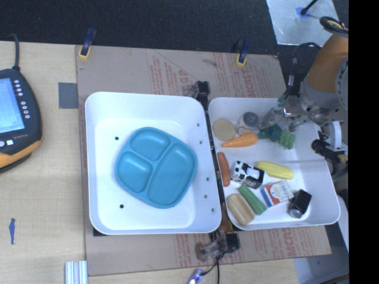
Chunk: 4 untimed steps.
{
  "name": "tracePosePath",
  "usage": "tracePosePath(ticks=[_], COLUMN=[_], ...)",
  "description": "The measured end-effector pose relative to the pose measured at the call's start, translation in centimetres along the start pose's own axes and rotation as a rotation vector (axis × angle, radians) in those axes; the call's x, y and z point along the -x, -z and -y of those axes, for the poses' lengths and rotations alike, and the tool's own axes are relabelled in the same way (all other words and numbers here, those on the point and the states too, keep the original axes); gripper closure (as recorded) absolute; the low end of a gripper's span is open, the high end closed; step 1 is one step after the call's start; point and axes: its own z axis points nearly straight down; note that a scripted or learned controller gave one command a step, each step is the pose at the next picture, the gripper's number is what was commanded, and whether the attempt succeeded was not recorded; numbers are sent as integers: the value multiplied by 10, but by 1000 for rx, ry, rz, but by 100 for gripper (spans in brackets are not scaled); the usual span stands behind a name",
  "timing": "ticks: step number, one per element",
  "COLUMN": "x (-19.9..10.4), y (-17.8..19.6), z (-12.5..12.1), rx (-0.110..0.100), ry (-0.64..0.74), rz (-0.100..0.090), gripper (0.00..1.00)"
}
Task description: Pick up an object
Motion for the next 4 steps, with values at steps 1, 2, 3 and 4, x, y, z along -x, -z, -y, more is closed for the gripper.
tracePosePath(ticks=[1,2,3,4], x=[-51,-16,-16,-63], y=[22,1,11,1], z=[68,76,76,52], rx=[-2,-4,-6,0], ry=[1,1,2,4], rz=[1,1,1,3], gripper=[0,0,100,100])
